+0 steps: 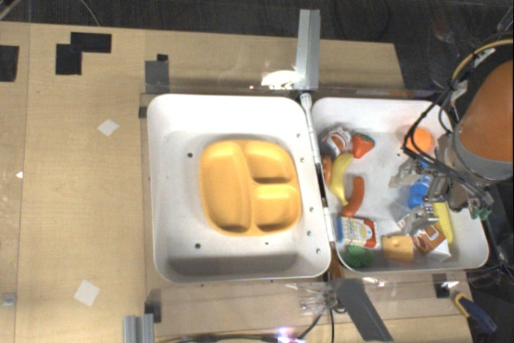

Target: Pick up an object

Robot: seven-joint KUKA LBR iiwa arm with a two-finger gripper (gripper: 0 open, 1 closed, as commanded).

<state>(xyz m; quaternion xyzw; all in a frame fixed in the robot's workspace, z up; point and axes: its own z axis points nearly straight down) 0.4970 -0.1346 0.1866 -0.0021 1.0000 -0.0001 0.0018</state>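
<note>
The right bin [377, 110] holds several toy foods. Among them are a yellow banana [341, 177], a red sausage-like piece [356, 193], an orange ball [423, 140], a blue object [418, 193], a small red-labelled carton [358, 231], a green piece [359, 256] and a tan piece [397, 247]. My gripper [414, 197] reaches in from the right and hangs low over the bin's right side, right at the blue object. The arm's grey and orange wrist [486, 124] covers the bin's far right edge. I see nothing lifted off the bin floor.
The left bin [173, 173] holds a yellow divided plate [247, 186] in its middle. A metal post [308, 48] stands behind the seam between the bins. A yellow stick [442, 221] and a brown carton [430, 238] lie just below the gripper.
</note>
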